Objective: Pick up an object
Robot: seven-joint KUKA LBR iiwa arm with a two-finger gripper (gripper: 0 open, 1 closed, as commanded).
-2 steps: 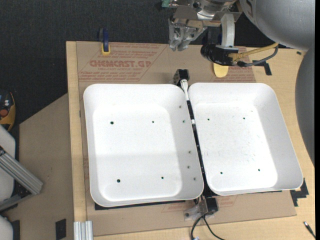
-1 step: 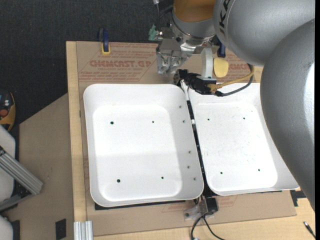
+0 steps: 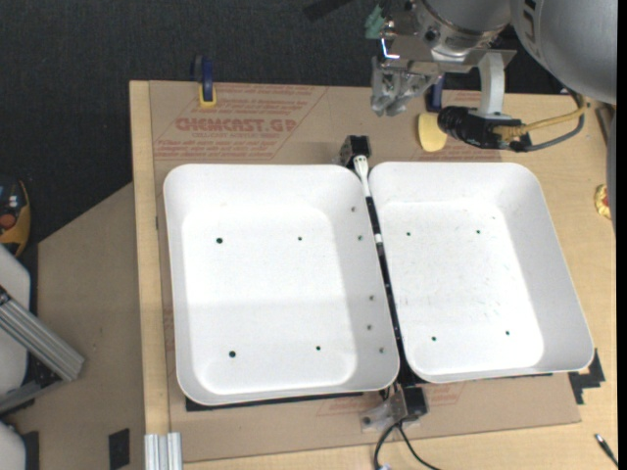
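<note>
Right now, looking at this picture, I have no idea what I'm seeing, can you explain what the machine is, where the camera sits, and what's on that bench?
This is one camera fixed above a workbench, looking down at a slant. The grey machine at the top right is a robot arm with an orange band near its wrist; it reaches in from the right side of the picture. At its end is a small two-finger gripper, the part meant to pick things up. Here it hangs above the far edge of the bench, beyond the bins, and I see nothing between its fingers.

On the brown board sit two shallow white bins side by side: the left bin and the right bin. The small dark dots inside them look like marks or holes in the bin floors. A small pale yellow object lies on the board behind the right bin, next to a black cable fitting.
</note>
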